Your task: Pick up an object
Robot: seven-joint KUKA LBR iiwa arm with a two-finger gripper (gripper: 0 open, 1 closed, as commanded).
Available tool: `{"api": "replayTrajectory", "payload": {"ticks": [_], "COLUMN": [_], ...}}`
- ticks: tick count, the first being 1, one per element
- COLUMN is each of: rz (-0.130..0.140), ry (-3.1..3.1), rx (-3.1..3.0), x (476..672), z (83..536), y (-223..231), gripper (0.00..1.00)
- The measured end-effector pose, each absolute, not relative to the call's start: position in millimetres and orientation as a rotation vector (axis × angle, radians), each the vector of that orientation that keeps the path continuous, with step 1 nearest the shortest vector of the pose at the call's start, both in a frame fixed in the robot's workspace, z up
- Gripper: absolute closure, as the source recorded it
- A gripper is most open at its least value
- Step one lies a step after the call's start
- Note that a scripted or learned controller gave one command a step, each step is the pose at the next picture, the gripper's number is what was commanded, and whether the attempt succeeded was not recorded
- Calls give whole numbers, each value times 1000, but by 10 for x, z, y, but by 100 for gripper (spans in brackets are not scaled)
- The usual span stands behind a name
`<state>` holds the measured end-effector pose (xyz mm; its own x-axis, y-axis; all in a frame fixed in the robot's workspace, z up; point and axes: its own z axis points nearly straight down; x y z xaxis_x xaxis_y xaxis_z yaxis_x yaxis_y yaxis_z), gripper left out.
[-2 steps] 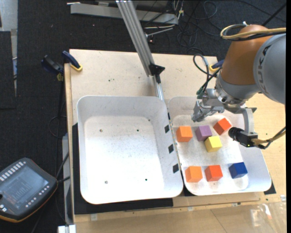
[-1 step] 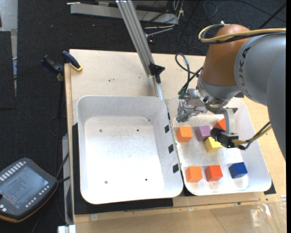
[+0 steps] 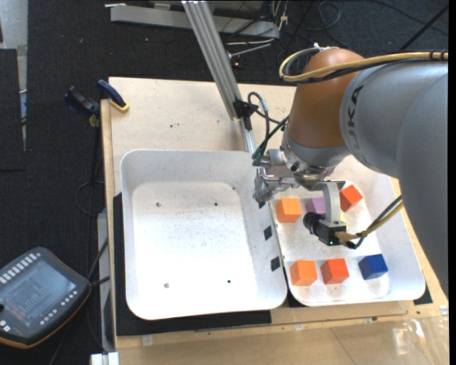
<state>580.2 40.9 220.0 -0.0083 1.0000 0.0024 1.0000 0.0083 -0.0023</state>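
The gripper (image 3: pixel 274 187) hangs just left of an orange block (image 3: pixel 288 209); whether its jaws are apart, I cannot tell.

We look down on a pale, speckled desk (image 3: pixel 178 114) set on a dark floor (image 3: pixel 50 185) that surrounds it on the left and top. At the desk's upper left corner sits a blue and yellow clamp (image 3: pixel 100 100). A slanted aluminium rail (image 3: pixel 217 60) rises from the desk's middle toward the top edge, where grey metal framing (image 3: pixel 214 18) and black cables (image 3: pixel 342 21) lie. At lower left we see a grey handheld pendant (image 3: pixel 35 296) with a screen.
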Motion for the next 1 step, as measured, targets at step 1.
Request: {"api": "replayTrajectory", "payload": {"ticks": [1], "rz": [-4], "ry": [-2230], "rx": [-2212], "x": [5788], "z": [2372], "y": [901], "gripper": [100]}}
